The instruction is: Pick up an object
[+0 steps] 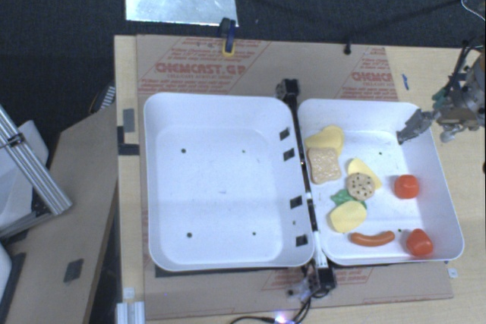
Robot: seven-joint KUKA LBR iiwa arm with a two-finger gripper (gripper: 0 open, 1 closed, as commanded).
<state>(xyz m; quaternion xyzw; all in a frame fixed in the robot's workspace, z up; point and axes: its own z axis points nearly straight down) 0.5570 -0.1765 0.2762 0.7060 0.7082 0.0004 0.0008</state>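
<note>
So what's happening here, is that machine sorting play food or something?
A robot arm reaches in from the right, its pincer hovering over the far right corner of the right-hand bin. It holds nothing. That bin holds toy food: a slice of bread, a cookie, a sausage, two red tomato-like pieces and some yellow pieces. The left bin sits beside it. The job is to pick up an object.

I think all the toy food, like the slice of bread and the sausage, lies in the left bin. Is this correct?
Not quite: the bin is wrong. In the camera view, the slice of bread and the sausage, with the other toy food, lie in the right bin, not the left bin.
</note>
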